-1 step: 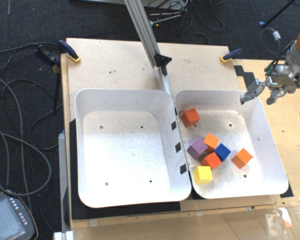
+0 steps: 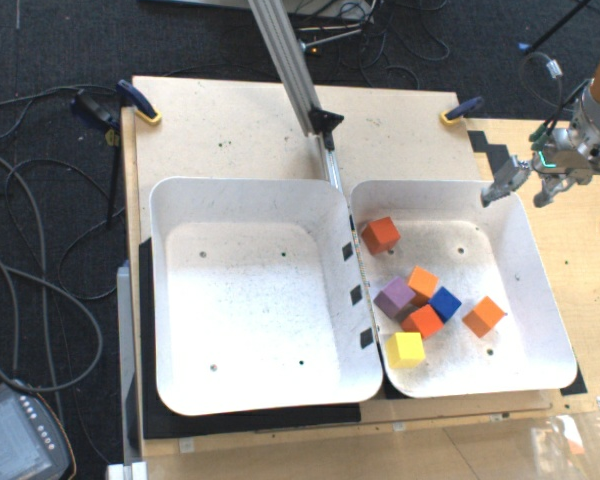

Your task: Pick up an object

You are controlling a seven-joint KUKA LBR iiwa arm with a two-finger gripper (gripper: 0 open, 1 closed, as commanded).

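The arm (image 2: 592, 118) shows at the right edge as a grey metal wrist with a patch of orange above it, at the very border. The wrist is a stubby, rounded grey block with darker seams. A small green light glows on its side, near a dark fitting. A thin dark cable loops up and away from the wrist toward the top right corner, ending by a pale connector. The end effector (image 2: 525, 181) is grey and dark, with two short fingers (image 2: 500, 186) of dull metal, angular in shape
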